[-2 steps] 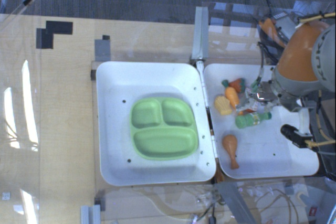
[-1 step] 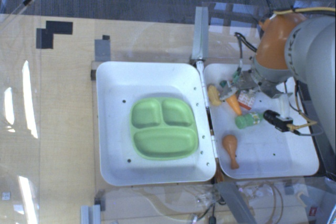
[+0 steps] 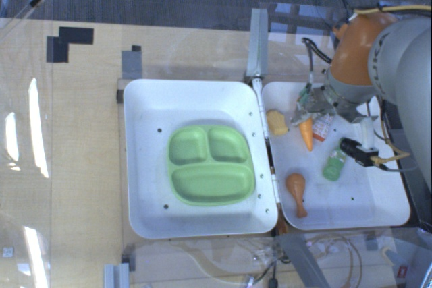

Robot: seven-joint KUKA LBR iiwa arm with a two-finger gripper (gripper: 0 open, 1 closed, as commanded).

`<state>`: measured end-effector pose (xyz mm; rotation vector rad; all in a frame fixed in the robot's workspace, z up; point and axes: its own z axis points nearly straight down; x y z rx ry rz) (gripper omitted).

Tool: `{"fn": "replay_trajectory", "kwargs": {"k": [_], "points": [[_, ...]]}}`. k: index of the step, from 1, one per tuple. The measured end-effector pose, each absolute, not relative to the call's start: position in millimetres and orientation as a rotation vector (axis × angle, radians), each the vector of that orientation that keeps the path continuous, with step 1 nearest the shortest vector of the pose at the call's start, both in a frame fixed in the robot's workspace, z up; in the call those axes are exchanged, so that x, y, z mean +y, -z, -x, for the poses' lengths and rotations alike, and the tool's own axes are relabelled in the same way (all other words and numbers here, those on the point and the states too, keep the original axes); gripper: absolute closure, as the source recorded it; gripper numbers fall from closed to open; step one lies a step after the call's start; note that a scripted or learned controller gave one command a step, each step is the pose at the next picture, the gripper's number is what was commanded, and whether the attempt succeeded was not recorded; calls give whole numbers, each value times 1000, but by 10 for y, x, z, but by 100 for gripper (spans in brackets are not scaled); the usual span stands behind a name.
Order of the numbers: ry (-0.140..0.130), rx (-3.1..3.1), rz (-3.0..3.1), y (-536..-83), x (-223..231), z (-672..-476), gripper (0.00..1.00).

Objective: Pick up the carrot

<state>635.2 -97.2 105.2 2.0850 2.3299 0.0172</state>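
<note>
The carrot is a small orange cone lying in the right bin, near its upper left, pointing toward the front. My gripper hangs directly over the carrot's upper end, very close to it or touching it. The arm's orange band and grey wrist rise behind it to the right. The carrot still rests on the bin floor.
A yellow block lies just left of the carrot. A small red-and-white bottle sits just to its right, with a green bottle and a chicken drumstick nearer the front. The left bin holds a green divided plate.
</note>
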Motion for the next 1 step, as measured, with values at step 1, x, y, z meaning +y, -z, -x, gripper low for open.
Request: {"fn": "replay_trajectory", "kwargs": {"k": [1], "points": [[-4, 2205, -2234, -1839, -417, -5897, 100]]}}
